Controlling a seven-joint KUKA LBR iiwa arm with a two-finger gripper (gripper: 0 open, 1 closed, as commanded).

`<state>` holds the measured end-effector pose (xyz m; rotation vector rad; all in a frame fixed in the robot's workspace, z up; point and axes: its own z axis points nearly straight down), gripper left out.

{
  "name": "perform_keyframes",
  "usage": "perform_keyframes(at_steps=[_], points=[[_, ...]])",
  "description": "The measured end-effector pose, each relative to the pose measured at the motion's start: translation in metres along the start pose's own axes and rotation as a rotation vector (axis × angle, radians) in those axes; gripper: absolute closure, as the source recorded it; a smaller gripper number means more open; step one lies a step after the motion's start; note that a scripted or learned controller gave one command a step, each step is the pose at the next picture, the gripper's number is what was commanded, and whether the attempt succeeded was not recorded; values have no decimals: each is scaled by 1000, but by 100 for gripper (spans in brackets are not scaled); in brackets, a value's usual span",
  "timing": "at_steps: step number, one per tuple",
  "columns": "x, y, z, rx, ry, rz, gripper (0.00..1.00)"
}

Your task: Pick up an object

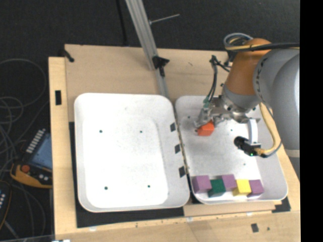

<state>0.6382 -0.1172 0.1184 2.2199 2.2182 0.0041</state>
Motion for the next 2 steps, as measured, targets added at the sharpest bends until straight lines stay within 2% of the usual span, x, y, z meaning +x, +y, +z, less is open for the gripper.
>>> perform_keyframes(at_steps=[1, 2], points=[[75, 35, -84, -6, 1, -10, 100], [140, 34, -78, 4, 2, -9, 100]])
